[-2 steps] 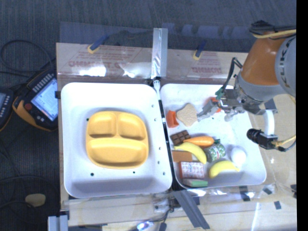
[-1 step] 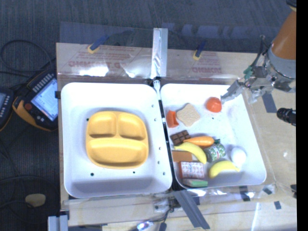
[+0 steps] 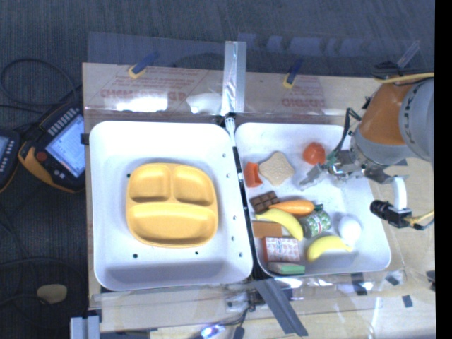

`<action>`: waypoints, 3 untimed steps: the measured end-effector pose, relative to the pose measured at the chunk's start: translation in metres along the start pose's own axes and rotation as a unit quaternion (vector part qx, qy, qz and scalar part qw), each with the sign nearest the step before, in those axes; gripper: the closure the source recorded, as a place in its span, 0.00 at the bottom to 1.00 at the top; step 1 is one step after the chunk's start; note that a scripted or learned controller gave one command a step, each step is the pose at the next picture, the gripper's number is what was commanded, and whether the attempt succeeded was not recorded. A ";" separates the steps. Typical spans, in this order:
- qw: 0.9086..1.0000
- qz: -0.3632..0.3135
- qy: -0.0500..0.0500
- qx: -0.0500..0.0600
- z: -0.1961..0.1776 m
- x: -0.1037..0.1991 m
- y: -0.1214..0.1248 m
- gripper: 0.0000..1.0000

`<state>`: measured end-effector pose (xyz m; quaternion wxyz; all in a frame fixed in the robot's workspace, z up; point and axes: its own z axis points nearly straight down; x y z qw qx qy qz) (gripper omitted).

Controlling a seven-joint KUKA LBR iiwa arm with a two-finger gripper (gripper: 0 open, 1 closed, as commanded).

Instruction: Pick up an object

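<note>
In right bin (image 3: 367, 253), upper right: tool (image 3: 316, 175) beside tomato (image 3: 314, 152), opening cannot be told. Advise centring over tomato, descending squarely, avoiding bread slice (image 3: 276, 168).

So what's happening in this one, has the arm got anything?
The arm's gripper sits low in the right bin, beside the tomato and the bread slice. Nothing shows between its fingers. The other toy foods, like the bananas and carrot, lie near the bin's front. The left bin holds a yellow divided tray.
</note>
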<state>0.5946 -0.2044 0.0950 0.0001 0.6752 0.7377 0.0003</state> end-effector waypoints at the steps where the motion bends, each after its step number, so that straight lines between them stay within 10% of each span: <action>1: 1.000 -0.012 -0.003 -0.004 0.007 0.024 0.070 0.00; 2: 1.000 -0.012 -0.005 -0.004 -0.004 0.024 0.070 1.00; 3: 1.000 -0.004 0.000 0.001 -0.108 0.085 0.063 1.00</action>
